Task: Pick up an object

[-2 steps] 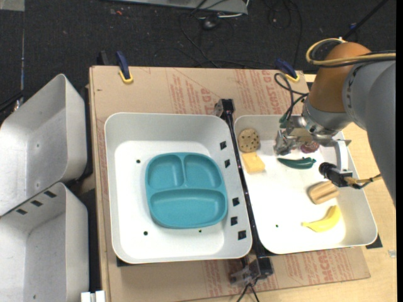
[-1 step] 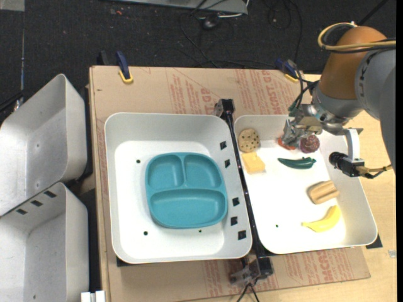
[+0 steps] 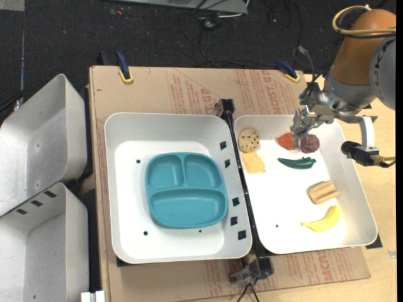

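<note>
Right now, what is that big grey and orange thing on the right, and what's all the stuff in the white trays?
That is a robot arm. A camera fixed above the bench looks down on it at a slant. At the arm's end is a claw for picking things up, hanging low over the right bin, just above a purple ball-shaped toy and a red piece. I can't tell if it grips anything. That bin also has toy food: a cookie, a yellow cheese slice, a green pepper, a bread roll and a banana. The left bin holds a blue divided plate.
</note>
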